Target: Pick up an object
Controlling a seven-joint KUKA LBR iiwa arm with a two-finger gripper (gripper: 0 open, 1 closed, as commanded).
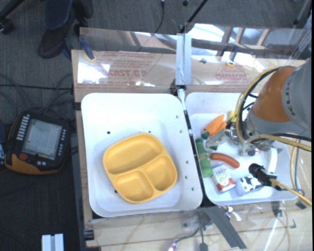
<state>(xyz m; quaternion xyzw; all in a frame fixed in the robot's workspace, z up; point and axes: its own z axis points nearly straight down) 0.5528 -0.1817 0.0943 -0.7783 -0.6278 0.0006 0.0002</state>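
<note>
Stock of bench, every place reckoned from the sausage (225, 160). Item one: sausage, reddish brown, lying flat near the middle of the right bin (286, 192), long axis running left to right with a slight tilt. Item two: carrot (215, 124), orange, lying farther back than the sausage and a little to its left, apart from it. Item three: green piece (201, 149), long and narrow, left of the sausage against the bin's left wall; what it is I cannot make out. Item four: small red and white carton (223, 179), in front of the sausage, close to it. Item five: black and white packet (249, 185), in front of the sausage and to its right, beside the carton. Item six: my gripper (239, 140), low over the right bin, just behind the sausage and a shade to its right, between sausage and carrot; nothing shows held in it, and whether it is spread or clenched I cannot tell. Item seven: my arm's orange band (272, 95), behind and right of the sausage, with cables looping around it. Item eight: yellow divided plate (140, 167), well to the left of the sausage, lying flat in the left bin (94, 140).
</note>
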